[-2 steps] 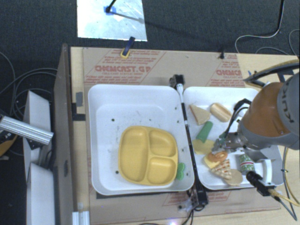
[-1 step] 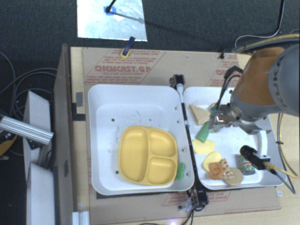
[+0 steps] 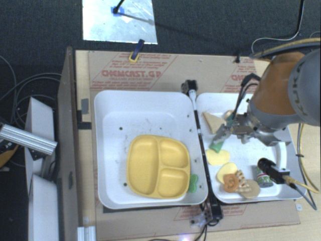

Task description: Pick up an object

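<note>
My gripper (image 3: 226, 130) hangs low over the middle of the right bin (image 3: 281, 197), reaching in from the right. Just below its tip and to the left lies a small green object (image 3: 216, 146), touching it or nearly so; I cannot tell whether it is held. A tan wedge (image 3: 212, 120) lies just left of the gripper near the bin's left wall. Toward the front lie a pale yellow piece (image 3: 217, 157), a yellow and orange piece (image 3: 228, 177) and a tan ridged piece (image 3: 248, 187).
The left bin (image 3: 113, 114) holds a yellow divided plate (image 3: 158, 165) with a small green thing (image 3: 193, 183) at its right edge. A small can-like item (image 3: 261, 178) stands at the front right of the right bin. The arm covers that bin's right half.
</note>
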